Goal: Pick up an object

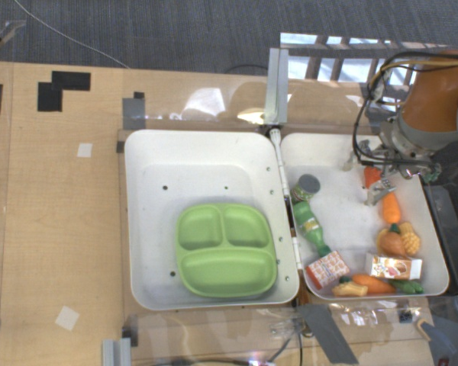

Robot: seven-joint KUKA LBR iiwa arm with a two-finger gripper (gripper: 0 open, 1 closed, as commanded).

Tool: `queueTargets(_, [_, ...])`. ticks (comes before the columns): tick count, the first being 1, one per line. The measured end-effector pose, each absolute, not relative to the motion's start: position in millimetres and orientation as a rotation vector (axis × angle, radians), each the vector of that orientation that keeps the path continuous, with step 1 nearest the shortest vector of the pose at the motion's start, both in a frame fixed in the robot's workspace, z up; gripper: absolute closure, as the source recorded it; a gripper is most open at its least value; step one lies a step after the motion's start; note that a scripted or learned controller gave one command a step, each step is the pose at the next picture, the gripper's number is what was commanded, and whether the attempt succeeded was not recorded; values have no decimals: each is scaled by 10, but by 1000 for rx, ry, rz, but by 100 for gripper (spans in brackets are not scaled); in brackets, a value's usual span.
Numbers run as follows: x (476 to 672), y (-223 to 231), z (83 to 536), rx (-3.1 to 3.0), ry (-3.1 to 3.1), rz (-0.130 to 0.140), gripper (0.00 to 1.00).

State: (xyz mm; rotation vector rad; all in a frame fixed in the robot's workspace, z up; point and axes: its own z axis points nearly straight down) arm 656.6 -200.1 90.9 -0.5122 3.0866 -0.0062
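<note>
- My arm [435, 101] comes in from the right, the orange band showing over the far right corner of the right bin [332, 158].
- My pincer [383, 185] hangs low over the far right part of that bin, fingers pointing down.
- Something red-orange [372, 176] sits right at my fingertips; I cannot tell whether it is between them or just under them.
- I cannot tell whether my pincer is spread or pressed together; cables and the wrist hide the gap.
- A carrot [391, 207] lies just near of my pincer, close to the right wall, tilted slightly.
- Near of that carrot sits an orange fruit [391, 242] touching a yellow corn piece [410, 242].
- A small carton [395, 268] lies at the near right corner, and a second carrot [374, 284] lies along the near wall beside it.
- A red box [327, 269] sits at the near left part of this bin, with a small yellow item [349, 289] between it and the second carrot.
- A green bottle [310, 224] lies along the left wall, its neck pointing near and right.
- A grey disc [309, 183] lies just far of the bottle.
- The left bin [160, 166] holds a green tray [225, 248] with three compartments, set toward its near right side.
- The two bins touch along a central divider, resting on the wooden bench [53, 227].
</note>
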Motion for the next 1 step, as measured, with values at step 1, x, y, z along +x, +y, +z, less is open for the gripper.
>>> queueTargets(1, [6145,-1903,882,-377,3108,-4,0])
